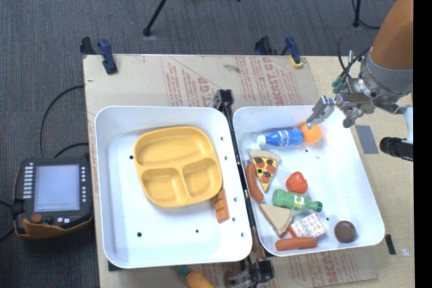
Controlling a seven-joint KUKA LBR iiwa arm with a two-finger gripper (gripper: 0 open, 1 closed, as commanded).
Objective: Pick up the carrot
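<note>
Carrot lies on the tabletop below the left bin. Tool hovers over the right bin, fingers apart, holding nothing.

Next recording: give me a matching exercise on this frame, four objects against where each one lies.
Things:
1. yellow plate
2. blue bottle
3. brown ball
4. pizza slice

Places:
A. right bin, in its near right corner
B. left bin
C. right bin, far end, lying against a round orange thing
D. right bin, beside the sausage along the left wall

Pairs: 1-B, 2-C, 3-A, 4-D
</note>
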